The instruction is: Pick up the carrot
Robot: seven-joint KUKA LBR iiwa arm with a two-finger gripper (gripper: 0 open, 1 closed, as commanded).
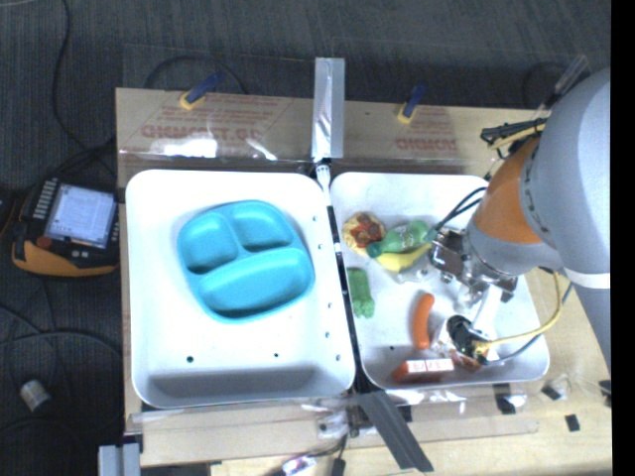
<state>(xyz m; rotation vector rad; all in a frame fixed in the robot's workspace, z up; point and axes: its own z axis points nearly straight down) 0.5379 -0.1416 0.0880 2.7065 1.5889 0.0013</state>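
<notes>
Nearest is the grey arm (580, 177), its gripper (466, 271) hanging just right of the carrot (424, 320) in the right bin (387, 340), open or shut I cannot tell; I think it must now move over the carrot and grab.

Two white bins: left bin (159, 355), right bin (392, 343). One blue tray (245, 258), three compartments, in left bin. Right of blue tray, in right bin: one carrot (424, 318), one banana (402, 260), one green vegetable (360, 292), one leafy green piece (412, 234), one red-yellow piece (363, 229), one red-white packet (427, 368). Two blue clamps (198, 92) beyond blue tray.
</notes>
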